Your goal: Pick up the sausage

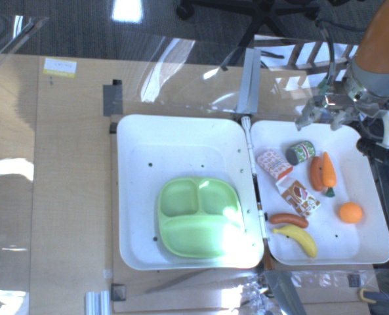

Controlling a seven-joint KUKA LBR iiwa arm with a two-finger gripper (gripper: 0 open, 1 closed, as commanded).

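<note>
The sausage (288, 220) is a short red-brown link lying in the right bin (371, 241) near its front left, touching the banana (299, 238) just in front of it. My gripper (327, 115) hangs over the far edge of the right bin, well behind the sausage. Its fingers are spread open with nothing between them. The grey wrist and orange band rise toward the upper right.
The right bin also holds a green can (300, 152), a carrot (322, 171), an orange (350, 212) and two snack packets (273, 163) (301, 198). A green divided plate (199, 218) lies in the left bin (142, 176). A metal post (249, 84) stands between the bins.
</note>
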